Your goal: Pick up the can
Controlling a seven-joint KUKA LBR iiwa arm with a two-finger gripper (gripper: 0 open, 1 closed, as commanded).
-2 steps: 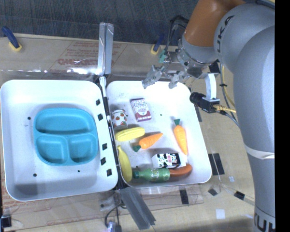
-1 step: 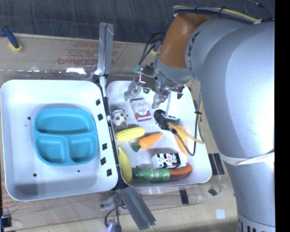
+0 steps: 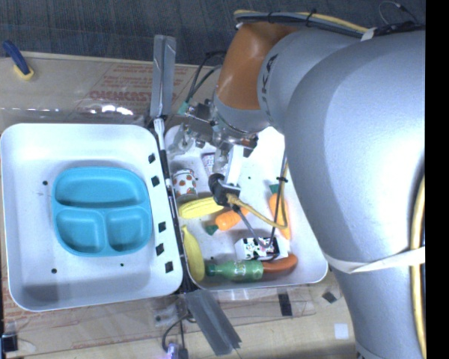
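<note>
**Can not yet lifted**

We judge the small white printed can [image 3: 183, 181] still to be grasped. It lies in the right white bin [image 3: 303, 241], just below the end effector [image 3: 200, 134] in the view, beside a yellow corn cob [image 3: 198, 207]. We cannot tell whether the end effector is spread or closed.

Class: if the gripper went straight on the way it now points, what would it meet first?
Probably the floor of the right bin near its far left corner, since the gripper points down there. The can lies just nearer the camera. Depth is unclear.
</note>
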